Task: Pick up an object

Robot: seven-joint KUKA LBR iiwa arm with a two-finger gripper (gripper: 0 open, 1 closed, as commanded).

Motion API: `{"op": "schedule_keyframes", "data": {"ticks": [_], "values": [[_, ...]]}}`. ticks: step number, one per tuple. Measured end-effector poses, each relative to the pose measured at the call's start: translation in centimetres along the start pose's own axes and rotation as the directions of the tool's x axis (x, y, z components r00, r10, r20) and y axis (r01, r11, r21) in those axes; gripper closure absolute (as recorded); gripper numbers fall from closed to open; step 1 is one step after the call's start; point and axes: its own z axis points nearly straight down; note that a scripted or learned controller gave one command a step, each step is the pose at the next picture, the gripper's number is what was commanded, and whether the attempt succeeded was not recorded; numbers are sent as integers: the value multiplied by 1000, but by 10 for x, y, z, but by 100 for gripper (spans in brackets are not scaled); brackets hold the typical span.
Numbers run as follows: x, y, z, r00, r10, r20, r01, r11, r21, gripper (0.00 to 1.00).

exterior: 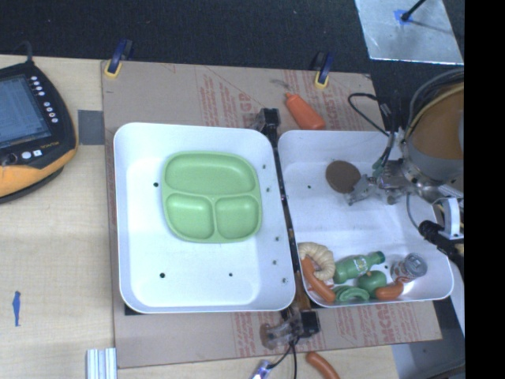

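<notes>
My gripper [374, 194] hangs over the upper right part of the right bin [316, 219], its fingers spread with nothing between them. A brown round disc [341, 175] lies just to its left, close to the left fingertip [355, 196]. Along the bin's front edge lies a pile: a tan pretzel-like piece [318, 256], a green bottle [357, 264], an orange sausage shape [314, 284], a green ring [352, 294] and a grey capped piece [410, 267].
The left bin [138, 212] holds a green divided plate [211, 196]. An orange carrot [304, 110] lies outside behind the bins, and another orange piece [323, 363] in front. A teach pendant [28, 129] sits at the far left. Cables [371, 105] trail near the arm [438, 136].
</notes>
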Motion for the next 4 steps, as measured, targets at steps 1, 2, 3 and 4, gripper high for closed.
{"op": "schedule_keyframes", "data": {"ticks": [1,2,3,4], "values": [[-15,62,-8,1000,1,-3,-1,1000,-2,0],[38,12,-42,1000,-2,-2,2,1000,-1,0],[71,60,-3,1000,-2,-1,2,1000,-6,0],[44,66,-2,1000,2,-1,-2,1000,-6,0]]}}
